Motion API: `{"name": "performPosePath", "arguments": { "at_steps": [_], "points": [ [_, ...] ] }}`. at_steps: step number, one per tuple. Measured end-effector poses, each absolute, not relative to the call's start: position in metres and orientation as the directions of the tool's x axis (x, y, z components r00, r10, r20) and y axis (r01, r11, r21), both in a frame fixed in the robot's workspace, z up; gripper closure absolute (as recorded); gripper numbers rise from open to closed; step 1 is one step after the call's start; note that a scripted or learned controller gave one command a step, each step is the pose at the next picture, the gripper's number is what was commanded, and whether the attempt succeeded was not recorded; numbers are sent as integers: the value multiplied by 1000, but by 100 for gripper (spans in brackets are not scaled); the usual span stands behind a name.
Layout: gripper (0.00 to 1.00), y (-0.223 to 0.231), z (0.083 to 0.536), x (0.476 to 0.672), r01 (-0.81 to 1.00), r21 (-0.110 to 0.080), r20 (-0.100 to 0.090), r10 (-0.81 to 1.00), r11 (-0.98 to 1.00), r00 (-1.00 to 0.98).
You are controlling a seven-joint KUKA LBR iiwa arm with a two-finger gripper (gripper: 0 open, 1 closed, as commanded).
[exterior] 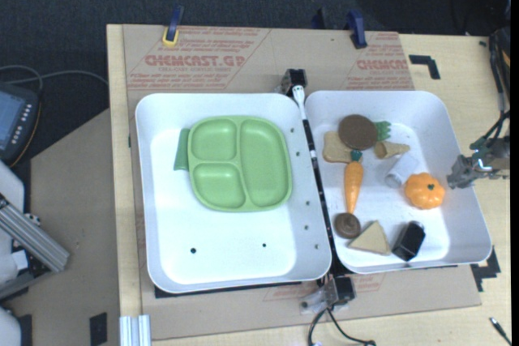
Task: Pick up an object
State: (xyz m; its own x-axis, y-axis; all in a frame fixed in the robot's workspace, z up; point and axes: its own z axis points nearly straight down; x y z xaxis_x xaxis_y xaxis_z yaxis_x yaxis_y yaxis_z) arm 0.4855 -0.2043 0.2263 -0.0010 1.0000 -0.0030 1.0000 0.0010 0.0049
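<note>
While no object sits between the fingers, the gripper (469,169) hangs at the right bin's (438,116) three o'clock rim, and whether it is wide or narrow cannot be told. Nearest it lies the orange pumpkin (424,190), with a black block (409,240) at its six o'clock. A carrot (353,184) lies near the bin's centre, a brown disc (355,131) at its twelve o'clock, a tan wedge (371,239) at its six. At nine o'clock, the left bin (162,198) carries a green divided plate (239,162), both on the table (130,69).
</note>
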Motion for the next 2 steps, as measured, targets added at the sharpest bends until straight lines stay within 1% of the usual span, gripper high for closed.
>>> {"name": "performPosePath", "arguments": {
  "at_steps": [1, 2],
  "points": [
    [100, -161, 216, 516, 1000, 3, -1, 1000, 6, -6],
    [100, -120, 208, 542, 1000, 3, -1, 1000, 5, -5]
  ]
}}
